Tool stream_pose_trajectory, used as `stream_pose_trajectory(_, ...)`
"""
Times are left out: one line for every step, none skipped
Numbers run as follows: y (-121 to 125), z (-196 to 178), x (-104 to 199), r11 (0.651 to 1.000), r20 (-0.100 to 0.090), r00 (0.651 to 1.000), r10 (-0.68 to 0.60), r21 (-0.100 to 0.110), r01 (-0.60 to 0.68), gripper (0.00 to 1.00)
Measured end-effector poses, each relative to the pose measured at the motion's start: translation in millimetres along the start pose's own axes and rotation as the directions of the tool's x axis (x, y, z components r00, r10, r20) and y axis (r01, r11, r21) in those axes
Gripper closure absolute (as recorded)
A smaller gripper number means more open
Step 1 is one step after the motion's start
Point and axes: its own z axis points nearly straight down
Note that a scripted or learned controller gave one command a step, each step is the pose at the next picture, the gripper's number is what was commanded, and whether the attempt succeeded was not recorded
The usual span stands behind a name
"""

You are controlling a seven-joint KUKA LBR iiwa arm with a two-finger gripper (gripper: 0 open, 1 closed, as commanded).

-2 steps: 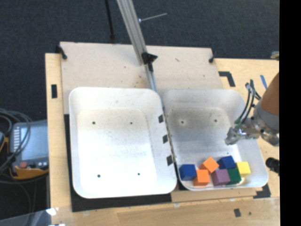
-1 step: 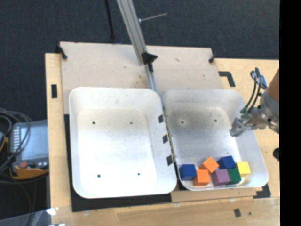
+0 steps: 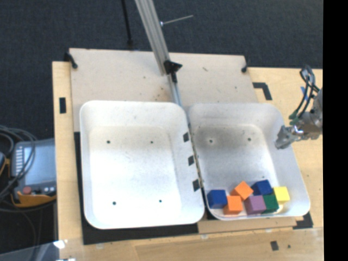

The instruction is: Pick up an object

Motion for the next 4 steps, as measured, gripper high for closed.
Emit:
stream_pose_trajectory(12, 12, 57, 1.000, -0.004, 1.000, -0.002, 0.006, 0.002, 1.00)
stream_pose_trajectory(21, 24, 114, 1.000, -0.004, 1.000, -0.002, 0.008, 0.002, 1.00)
stream_pose_trajectory(32, 35, 171, 1.000, -0.005, 1.000, -0.002, 0.011, 0.003, 1.00)
stream_pose_trajectory(38, 45, 223, 1.000, -0.005, 1.000, -0.002, 0.014, 0.002, 1.00)
